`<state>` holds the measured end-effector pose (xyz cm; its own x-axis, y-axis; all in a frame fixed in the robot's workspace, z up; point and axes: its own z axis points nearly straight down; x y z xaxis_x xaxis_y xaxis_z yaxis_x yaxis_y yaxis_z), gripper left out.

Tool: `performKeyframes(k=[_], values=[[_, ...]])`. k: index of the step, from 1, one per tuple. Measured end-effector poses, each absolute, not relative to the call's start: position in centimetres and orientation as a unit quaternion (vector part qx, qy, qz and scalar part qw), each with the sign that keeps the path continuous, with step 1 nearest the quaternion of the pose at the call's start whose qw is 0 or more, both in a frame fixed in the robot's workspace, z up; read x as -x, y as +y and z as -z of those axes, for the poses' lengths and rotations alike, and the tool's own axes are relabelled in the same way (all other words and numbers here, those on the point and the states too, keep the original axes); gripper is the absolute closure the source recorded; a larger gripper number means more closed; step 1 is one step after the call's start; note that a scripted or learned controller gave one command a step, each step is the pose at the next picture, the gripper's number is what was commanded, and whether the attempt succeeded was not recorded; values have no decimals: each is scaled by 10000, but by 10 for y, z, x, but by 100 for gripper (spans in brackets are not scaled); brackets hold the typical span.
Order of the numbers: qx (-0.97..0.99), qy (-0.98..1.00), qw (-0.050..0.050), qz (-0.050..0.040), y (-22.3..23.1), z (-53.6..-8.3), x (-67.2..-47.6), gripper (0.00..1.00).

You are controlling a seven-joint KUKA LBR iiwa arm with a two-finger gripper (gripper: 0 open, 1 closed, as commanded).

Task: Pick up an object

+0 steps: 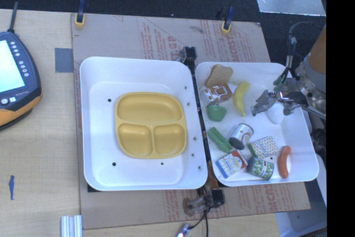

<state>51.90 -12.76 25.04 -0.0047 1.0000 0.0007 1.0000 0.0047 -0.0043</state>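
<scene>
A white egg-shaped thing (275, 114) lies in the right bin (304, 136), near its right side. It is small and round, so I cannot tell which way it points. The gripper (270, 102) comes in from the right and hangs just over it. Its two dark fingers (260, 105) are spread apart, and nothing sits between them. I cannot tell if a finger touches the white thing.

Left of the gripper lies a yellow banana (240, 97). It runs long from top to bottom in the picture. Near it are a slice of toast (219, 75) and a green pepper (216, 112). Lower down lie a tin can (241, 134) on its side, a green pickle (219, 140), a small milk carton (231, 164) and an orange hot dog (284, 161), which also points up and down.

The left bin (100, 119) holds a yellow tray (150, 124) with three parts.
</scene>
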Motion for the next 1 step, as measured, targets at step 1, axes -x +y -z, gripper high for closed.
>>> performKeyframes(k=[1], values=[[7049, -7093, 21, -30, -115, -166, -573, 0]])
